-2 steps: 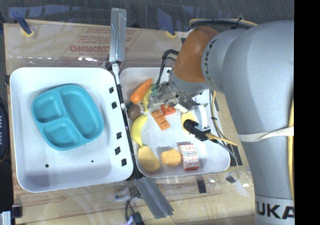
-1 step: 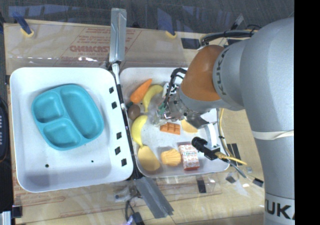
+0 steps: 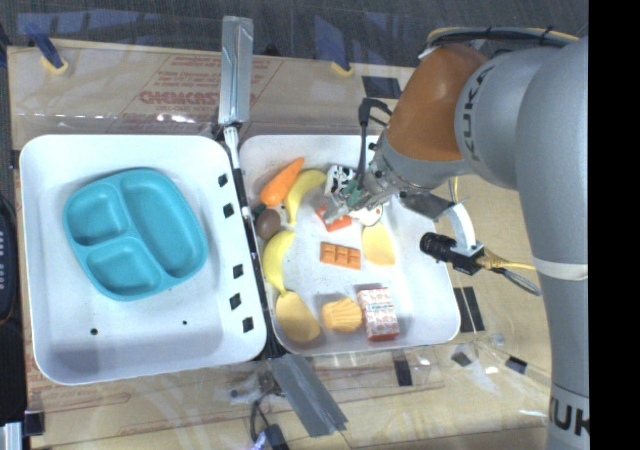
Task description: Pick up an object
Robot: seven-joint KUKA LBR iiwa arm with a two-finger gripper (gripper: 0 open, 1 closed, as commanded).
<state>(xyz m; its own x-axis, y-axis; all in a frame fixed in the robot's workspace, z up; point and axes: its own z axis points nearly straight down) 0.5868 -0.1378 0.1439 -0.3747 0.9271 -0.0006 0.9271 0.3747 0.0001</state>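
Grey arm (image 3: 545,128), orange band (image 3: 432,106), black cable, yellow wires.

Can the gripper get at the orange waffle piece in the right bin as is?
Probably yes: the orange waffle piece lies flat with nothing on it, just below the gripper.

My gripper (image 3: 345,200) low in the right bin (image 3: 430,288), among toy food.
I hung over a small red piece (image 3: 338,222), with a carrot (image 3: 281,181) and banana (image 3: 303,188) to one side and an orange waffle (image 3: 340,256) just below. The left bin (image 3: 40,268) held a blue divided plate (image 3: 135,231).
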